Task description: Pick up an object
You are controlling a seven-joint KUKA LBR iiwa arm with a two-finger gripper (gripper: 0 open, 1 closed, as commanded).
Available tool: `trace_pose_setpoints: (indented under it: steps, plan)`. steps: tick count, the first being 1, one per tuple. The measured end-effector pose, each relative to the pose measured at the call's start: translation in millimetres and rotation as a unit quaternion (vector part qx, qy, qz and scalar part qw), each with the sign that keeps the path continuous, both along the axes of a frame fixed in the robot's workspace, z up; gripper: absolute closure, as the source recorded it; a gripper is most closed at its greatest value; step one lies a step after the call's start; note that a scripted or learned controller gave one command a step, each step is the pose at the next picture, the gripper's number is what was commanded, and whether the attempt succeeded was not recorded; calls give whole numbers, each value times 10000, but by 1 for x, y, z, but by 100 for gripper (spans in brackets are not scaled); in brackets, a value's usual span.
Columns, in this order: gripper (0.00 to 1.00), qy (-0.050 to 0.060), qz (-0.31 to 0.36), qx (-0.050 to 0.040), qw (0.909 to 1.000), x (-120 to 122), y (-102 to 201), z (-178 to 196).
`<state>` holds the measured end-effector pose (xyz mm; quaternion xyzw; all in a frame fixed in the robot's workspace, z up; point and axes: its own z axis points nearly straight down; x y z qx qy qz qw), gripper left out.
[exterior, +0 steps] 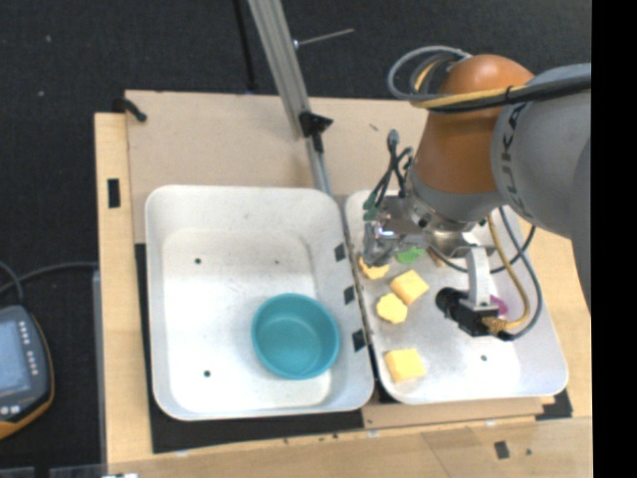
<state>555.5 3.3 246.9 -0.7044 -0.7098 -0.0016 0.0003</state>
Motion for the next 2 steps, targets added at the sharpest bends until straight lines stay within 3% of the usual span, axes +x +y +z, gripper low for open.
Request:
trace_pose_setpoints:
  steps: [2]
  plan:
    - [100,16,-15,-14,10000,-2,83,-5]
